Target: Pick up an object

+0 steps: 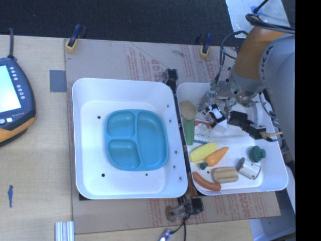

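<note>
Looking down from the fixed camera, the arm (261, 54) reaches over the right bin (273, 182), its gripper (216, 109) low at the bin's upper-left part among dark hardware and cables. Whether it is released or clenched on anything I cannot tell — the tip is lost in clutter and shadow.

Nothing looks lifted yet. The candidates lie on the bin floor: a green cylinder (188, 129) along the left wall, a corn cob (203, 151) touching a carrot (217, 155), a sausage (206, 181) just beside a bread roll (224, 174), a small can (249, 171), and a green lump (257, 153) near the right wall.

The left bin (88, 134) holds a blue divided plate (136, 138).

My judgement — the pick is at the approach or descent stage; grasp and lift remain.
</note>
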Tool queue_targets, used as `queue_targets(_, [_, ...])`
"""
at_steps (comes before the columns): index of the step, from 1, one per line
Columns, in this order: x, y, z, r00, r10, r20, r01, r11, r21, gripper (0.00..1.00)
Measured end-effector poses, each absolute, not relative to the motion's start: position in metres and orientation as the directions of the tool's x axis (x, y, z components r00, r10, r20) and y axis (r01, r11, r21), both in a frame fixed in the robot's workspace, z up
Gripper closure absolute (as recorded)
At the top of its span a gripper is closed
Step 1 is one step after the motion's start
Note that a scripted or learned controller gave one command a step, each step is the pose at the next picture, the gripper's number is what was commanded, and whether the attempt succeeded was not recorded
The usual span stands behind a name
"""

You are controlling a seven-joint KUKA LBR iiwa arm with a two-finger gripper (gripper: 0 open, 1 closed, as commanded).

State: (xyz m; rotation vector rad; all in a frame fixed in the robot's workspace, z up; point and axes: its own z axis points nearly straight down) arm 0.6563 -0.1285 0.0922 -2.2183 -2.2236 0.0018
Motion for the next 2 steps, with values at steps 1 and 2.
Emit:
queue_targets(1, [0.656,-0.094,0.092,-0.005,1.000,0.000,1.000,0.005,-0.005,0.00])
queue_targets(2, [0.656,-0.104,0.092,-0.003,1.000,0.000,1.000,0.003,-0.003,0.00])
